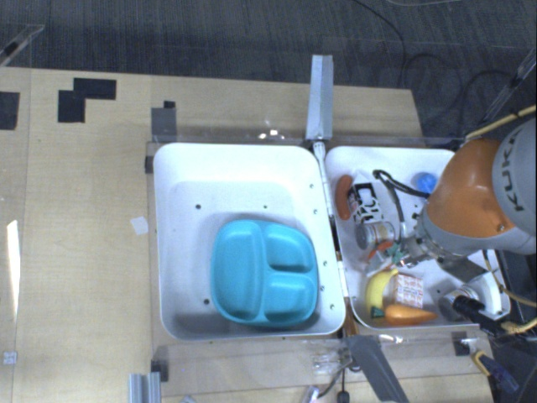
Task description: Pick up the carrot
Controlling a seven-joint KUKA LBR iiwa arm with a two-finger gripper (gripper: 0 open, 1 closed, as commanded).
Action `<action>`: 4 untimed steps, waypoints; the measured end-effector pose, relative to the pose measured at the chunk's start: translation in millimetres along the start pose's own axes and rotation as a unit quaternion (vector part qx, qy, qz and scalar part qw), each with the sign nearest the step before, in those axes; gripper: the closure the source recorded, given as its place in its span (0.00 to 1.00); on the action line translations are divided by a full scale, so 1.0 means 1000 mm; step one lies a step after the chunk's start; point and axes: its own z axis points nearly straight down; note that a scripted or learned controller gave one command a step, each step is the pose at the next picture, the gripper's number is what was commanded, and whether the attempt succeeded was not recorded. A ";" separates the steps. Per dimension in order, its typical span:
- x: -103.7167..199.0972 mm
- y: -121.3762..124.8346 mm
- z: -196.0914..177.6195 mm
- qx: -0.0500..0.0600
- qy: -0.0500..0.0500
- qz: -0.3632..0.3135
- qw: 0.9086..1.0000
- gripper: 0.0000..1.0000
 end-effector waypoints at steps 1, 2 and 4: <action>0.044 0.007 -0.124 0.001 0.001 -0.201 0.980 1.00; 0.048 0.007 -0.087 0.002 0.002 -0.381 0.924 1.00; 0.081 0.048 -0.156 -0.001 0.000 -0.564 0.825 1.00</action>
